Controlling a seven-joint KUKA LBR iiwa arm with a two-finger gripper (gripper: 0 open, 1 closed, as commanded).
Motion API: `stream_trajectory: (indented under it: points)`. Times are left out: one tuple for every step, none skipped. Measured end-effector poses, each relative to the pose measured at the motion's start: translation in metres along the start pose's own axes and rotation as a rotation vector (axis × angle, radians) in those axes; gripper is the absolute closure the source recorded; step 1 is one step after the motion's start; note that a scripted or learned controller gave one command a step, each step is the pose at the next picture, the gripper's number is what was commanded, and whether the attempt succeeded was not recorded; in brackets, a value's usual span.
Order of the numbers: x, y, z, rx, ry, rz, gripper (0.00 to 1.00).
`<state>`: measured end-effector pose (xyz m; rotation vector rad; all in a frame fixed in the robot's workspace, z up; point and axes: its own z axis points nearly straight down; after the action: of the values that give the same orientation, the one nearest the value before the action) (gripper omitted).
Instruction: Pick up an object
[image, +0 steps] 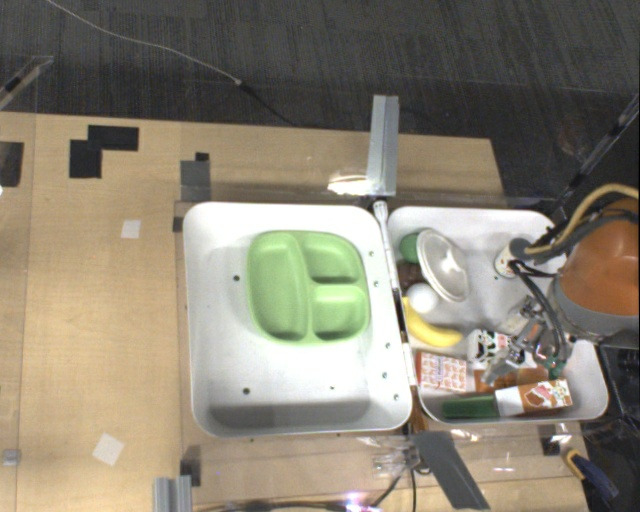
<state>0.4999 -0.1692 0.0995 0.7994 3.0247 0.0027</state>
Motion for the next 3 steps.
stream_trajectory:
  points:
    - [0.000,0.084,0.009,-0.003,-0.007,0.041,0.00]
    - [0.012,0.013,0.008,0.001,-0.009,0.151,0.00]
    - [-0.061,0.039,0.011,0.000,-0.002,0.013,0.00]
